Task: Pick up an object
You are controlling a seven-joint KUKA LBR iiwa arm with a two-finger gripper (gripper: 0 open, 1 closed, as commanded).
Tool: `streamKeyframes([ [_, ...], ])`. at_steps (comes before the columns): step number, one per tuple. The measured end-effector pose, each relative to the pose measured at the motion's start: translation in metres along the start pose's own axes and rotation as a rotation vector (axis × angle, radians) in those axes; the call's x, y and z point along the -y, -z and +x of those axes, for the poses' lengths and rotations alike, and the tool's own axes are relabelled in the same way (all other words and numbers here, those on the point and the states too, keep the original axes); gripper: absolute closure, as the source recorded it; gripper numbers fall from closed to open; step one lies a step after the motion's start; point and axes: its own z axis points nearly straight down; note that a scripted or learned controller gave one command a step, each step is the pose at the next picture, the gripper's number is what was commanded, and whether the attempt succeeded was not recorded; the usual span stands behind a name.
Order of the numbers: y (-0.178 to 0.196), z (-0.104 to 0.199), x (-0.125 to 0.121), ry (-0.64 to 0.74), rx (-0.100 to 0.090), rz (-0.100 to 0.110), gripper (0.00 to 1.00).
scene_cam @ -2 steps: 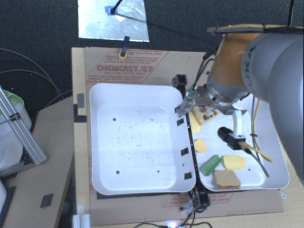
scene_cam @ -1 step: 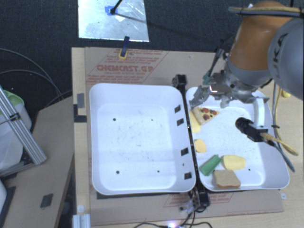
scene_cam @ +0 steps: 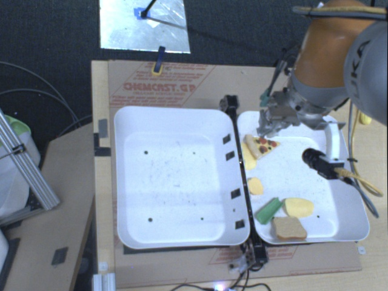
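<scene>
Where the gripper (scene_cam: 267,128) hangs over the far left corner of the right bin (scene_cam: 359,226), the pizza slice (scene_cam: 264,145) lies just below it in the view. Whether the two touch cannot be told, nor whether the gripper is open or closed. The slice is a small pale wedge with red spots on top, lying flat on the floor. A yellow curved piece (scene_cam: 249,156) sits just beside it, against the bin's left wall. Farther along the same wall lies a small yellow disc (scene_cam: 256,187). In the near left corner a green piece (scene_cam: 267,210), a yellow lump (scene_cam: 298,207) and a bread slice (scene_cam: 288,228) crowd together, the bread nearest the near edge. The white floor shows bare in the middle of this bin and toward its right edge and near right corner. The left bin (scene_cam: 176,180) stands against the right bin along their shared wall, its floor white with a few dark specks
</scene>
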Motion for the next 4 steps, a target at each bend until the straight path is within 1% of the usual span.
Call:
streamKeyframes([
  [1, 0.0, 0.0, 0.0, 0.0, 0.0, 0.001, 0.0],
  [2, 0.011, 0.0, -0.001, 0.005, 0.0, -0.002, 1.0],
  [3, 0.03, -0.014, 0.004, -0.009, 0.0, 0.001, 1.0],
  [4, 0.006, 0.055, 0.055, -0.002, -0.002, 0.007, 1.0],
])
